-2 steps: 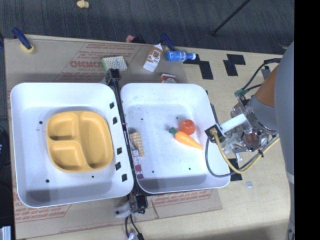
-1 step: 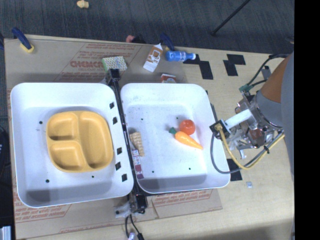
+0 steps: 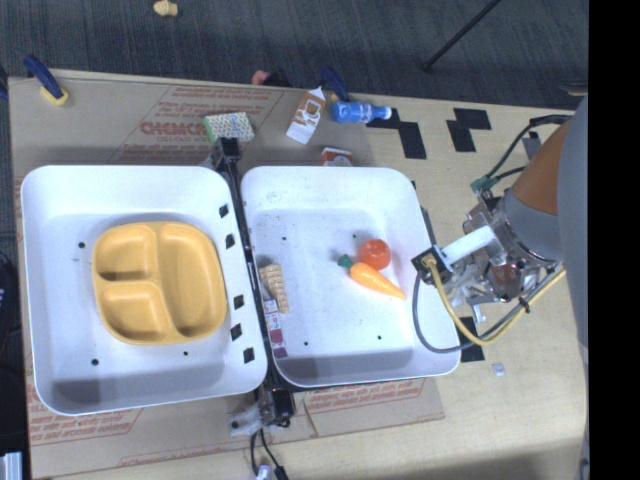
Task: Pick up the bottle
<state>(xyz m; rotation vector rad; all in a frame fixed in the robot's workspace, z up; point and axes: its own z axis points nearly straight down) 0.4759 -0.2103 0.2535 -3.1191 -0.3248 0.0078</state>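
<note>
Lying on its side on the bench beyond the right white bin's [image 3: 330, 175] far rim, the small blue plastic bottle [image 3: 352, 113] sits well apart from the gripper [image 3: 478, 290], beside that bin's right wall.

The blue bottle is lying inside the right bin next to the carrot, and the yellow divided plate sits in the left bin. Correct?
Not quite. In the camera view the blue bottle lies on the bench beyond the right bin, outside it. The carrot is in that bin, and the yellow divided plate sits in the left bin.
</note>
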